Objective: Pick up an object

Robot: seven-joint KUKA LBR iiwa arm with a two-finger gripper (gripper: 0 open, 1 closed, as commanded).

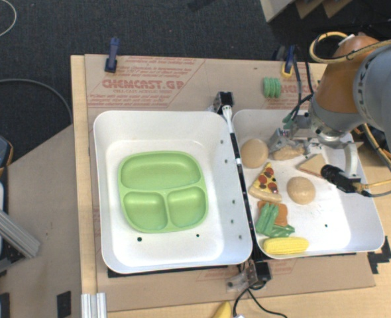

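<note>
Over the right bin (354, 234), the hand (293, 142) hangs low above a pale bread piece (285, 154), seemingly lining up; its grip I cannot tell.

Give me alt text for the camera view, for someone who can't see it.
A grey robot arm reaches from the right, its gripper low over toy food in the right white bin: two round buns, a pizza slice, green beans and corn. The left bin holds a green divided plate.
</note>
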